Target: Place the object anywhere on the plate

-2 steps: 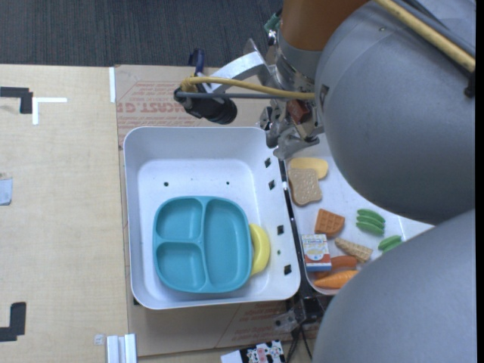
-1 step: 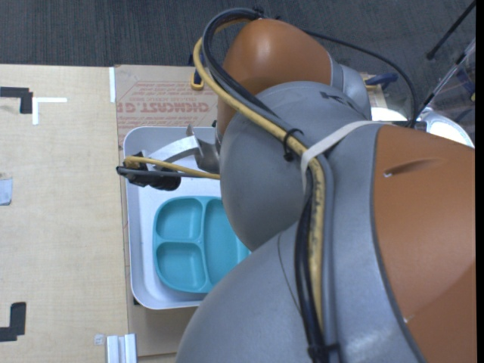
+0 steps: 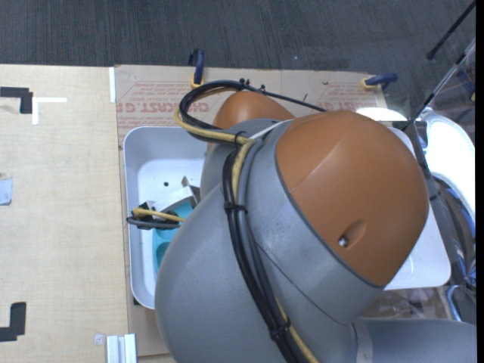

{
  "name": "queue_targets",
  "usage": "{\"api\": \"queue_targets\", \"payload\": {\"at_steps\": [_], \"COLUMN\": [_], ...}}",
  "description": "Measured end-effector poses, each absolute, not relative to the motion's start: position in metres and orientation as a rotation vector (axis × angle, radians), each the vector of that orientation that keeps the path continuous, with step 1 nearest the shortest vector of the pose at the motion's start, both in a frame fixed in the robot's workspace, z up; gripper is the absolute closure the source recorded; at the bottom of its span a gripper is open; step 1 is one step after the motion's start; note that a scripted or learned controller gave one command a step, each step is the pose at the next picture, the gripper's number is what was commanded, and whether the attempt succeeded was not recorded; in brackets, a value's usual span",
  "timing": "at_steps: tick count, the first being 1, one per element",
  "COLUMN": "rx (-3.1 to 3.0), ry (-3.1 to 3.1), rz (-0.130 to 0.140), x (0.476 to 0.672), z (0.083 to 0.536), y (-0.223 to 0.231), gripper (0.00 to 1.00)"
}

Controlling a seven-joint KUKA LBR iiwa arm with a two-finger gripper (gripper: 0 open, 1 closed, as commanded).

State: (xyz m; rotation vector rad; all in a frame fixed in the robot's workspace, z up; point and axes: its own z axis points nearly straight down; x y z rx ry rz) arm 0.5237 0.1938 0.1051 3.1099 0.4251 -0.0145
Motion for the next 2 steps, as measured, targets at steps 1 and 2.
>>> {"api": "queue_targets", "payload": {"at_steps": [1,2], "rx": [3.128,3.09], "ry": [0.327,0.555], "rz": [0.001,-0.002], "x": [0.644,0.57], "z": [0.098,0.299], "y": [0.183,0.218], "gripper": [1.0,1.0]}}
